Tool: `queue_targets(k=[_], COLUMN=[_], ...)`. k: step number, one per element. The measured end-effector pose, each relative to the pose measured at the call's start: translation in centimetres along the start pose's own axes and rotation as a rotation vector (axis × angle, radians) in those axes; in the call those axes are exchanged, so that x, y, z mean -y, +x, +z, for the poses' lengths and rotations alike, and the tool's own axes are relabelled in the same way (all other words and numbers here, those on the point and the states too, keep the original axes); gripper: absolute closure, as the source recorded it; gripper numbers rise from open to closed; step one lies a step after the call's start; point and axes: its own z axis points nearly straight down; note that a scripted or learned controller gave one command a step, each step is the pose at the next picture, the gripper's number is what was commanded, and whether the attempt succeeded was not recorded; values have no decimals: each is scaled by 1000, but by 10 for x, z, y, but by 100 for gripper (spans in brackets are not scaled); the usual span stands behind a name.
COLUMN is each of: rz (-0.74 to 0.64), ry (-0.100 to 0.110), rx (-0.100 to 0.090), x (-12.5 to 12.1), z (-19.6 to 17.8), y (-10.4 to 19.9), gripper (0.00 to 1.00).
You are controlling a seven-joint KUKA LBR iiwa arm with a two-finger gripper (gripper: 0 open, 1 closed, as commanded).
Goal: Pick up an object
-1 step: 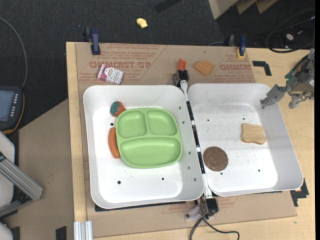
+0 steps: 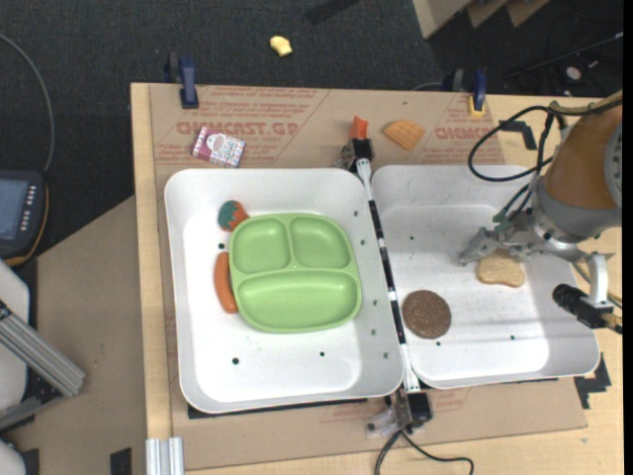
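In the right bin (image 2: 465, 349) lie a tan bread-like slice (image 2: 501, 271) and a round brown patty (image 2: 427, 314). My gripper (image 2: 492, 244) hangs low over the bin, its tips just above and left of the tan slice; nothing shows between them. The arm with its orange band (image 2: 586, 166) comes in from the right. The left bin (image 2: 198, 344) holds a green divided plate (image 2: 294, 272), an orange sausage-like piece (image 2: 225, 283) at the plate's left edge, and a small red and green item (image 2: 232, 214) at its upper left.
On the bench behind the bins lie a tan cracker-like piece (image 2: 403, 134), a small orange block (image 2: 359, 126) and a pink-white packet (image 2: 218, 146). Clamps (image 2: 186, 80) stand at the back edge. Black cables (image 2: 504, 137) loop near the arm.
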Motion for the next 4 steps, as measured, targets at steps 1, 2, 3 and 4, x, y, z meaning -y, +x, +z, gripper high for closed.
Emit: queue_targets(k=[1, 2, 3, 4], rz=[2, 2, -1, 2], ry=[-12, -11, -8, -10], rx=[4, 4, 4, 0], x=[-4, -3, 18, 29], z=[-21, -20, -8, -9], y=[-2, -2, 38, 3], gripper=[100, 0, 0, 0])
